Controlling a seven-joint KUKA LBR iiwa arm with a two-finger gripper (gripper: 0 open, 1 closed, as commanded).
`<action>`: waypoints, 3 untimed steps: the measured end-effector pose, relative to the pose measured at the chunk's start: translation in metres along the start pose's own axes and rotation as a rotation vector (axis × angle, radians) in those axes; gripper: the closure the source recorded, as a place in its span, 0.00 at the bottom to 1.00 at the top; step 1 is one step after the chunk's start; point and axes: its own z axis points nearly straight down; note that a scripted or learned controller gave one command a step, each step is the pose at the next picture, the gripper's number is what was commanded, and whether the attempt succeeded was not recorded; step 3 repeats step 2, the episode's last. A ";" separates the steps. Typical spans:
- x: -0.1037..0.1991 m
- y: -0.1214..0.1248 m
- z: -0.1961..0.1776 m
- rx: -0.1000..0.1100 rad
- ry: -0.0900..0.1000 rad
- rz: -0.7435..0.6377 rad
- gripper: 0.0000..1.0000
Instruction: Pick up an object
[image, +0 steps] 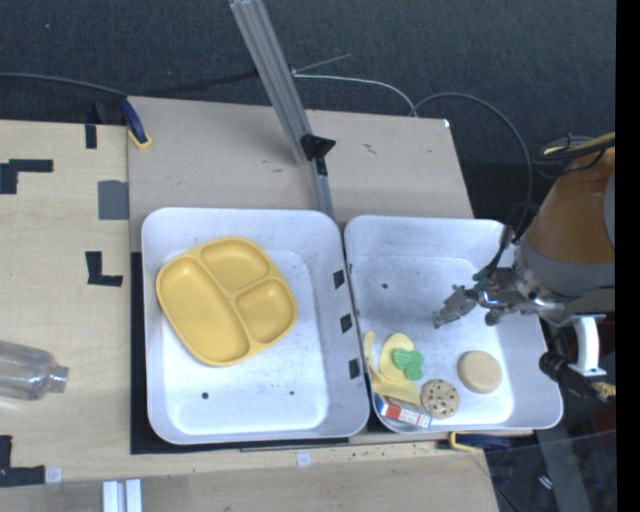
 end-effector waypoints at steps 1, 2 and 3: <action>0.001 0.000 -0.010 0.000 0.002 -0.002 1.00; 0.070 0.030 0.002 0.000 0.001 -0.008 1.00; 0.070 0.030 0.002 0.000 0.001 -0.008 1.00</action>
